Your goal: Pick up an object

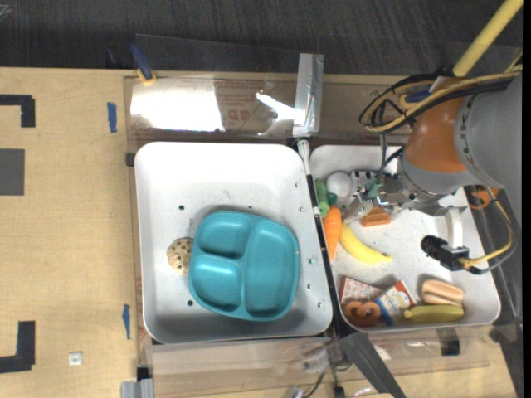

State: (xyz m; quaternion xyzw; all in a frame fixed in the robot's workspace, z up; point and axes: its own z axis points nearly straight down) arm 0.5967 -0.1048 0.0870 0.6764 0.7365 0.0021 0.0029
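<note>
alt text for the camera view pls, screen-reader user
The grey arm reaches from the right into the right bin, its gripper low among toy foods: banana, carrot, hot dog. The left bin holds a teal divided plate and a cookie.

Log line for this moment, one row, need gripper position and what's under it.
gripper: low in right bin, far-left part | beside: small orange piece, carrot, banana | grasp: none seen | left bin: teal tray, cookie
</note>
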